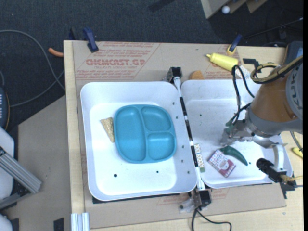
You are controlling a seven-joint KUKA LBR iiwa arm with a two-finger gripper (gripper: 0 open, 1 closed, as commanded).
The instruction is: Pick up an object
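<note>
Now, sweeping in from the left: the left bin (91, 143) carries a blue divided plate (144, 132) flat in its middle, with a tan sponge-like wedge (108, 127) poking out from under the plate's left edge. Nothing over there is in play. Cross the divider and we land in the right bin (207, 105), where the action is. Near its front sits a small red-and-white packet (221, 162), lying flat and turned at a slant, and just to its right a dark green curved piece (237, 154), pepper-like, its long axis running from upper left down to lower right. The two are touching or very nearly so.

And here is the gripper (234, 133), low over the bin floor, hanging from the grey-and-orange arm (272, 107) that comes in from the right. Whether its tips are spread or closed I cannot tell; the wrist covers them. The green piece lies just in front of the gripper, toward the bin's near wall, the packet forward and a touch left. I'd judge the green piece the closer target, best taken across its narrow width.
</note>
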